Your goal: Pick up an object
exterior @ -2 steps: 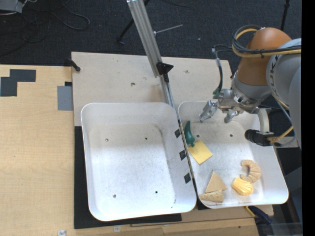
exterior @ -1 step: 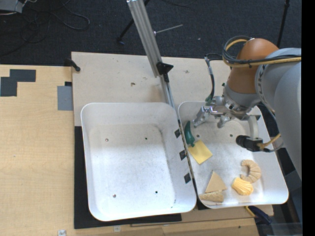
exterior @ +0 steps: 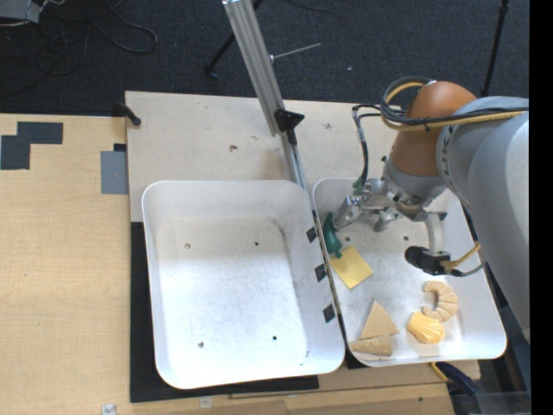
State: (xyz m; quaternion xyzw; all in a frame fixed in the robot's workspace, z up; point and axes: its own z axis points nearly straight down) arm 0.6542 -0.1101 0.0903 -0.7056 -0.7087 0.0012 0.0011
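end effector (exterior: 332,232), yellow square (exterior: 352,268) just beside

The bench (exterior: 60,258) is light wood on the left, with a paler board (exterior: 207,137) at the far middle. Dark grey patches (exterior: 30,141) mark its far left part, and another grey patch (exterior: 112,171) lies just left of the board. A black mat (exterior: 140,318) lies under the left bin (exterior: 225,275), showing along its left and near edges. The two white bins sit side by side, touching along a clipped seam. The right bin (exterior: 484,335) rests at the bench's right end. A grey metal rail (exterior: 259,67) rises at a slant from the board, just beyond the seam. A small black peg (exterior: 130,113) sits at the board's far left corner.
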